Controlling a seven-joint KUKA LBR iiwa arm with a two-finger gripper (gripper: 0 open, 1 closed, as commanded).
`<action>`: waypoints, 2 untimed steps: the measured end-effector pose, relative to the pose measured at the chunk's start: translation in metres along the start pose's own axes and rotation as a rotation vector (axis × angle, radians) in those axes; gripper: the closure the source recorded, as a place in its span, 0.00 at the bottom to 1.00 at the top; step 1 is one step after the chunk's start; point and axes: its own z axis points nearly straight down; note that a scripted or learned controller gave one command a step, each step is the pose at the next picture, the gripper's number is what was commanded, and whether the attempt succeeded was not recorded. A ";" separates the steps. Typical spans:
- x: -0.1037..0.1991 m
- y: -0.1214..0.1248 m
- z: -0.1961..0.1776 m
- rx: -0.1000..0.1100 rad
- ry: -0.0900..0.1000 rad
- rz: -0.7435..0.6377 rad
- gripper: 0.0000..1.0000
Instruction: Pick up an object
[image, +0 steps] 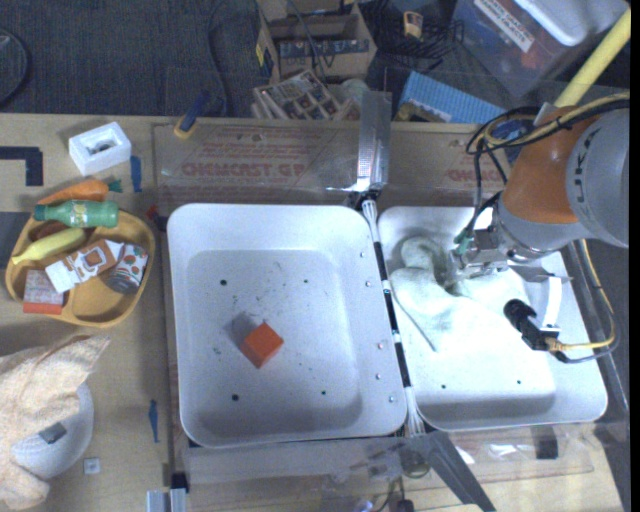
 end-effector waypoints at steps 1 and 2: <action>0.000 0.000 0.000 0.000 0.000 0.000 0.00; 0.009 0.025 0.023 0.010 -0.001 -0.052 0.00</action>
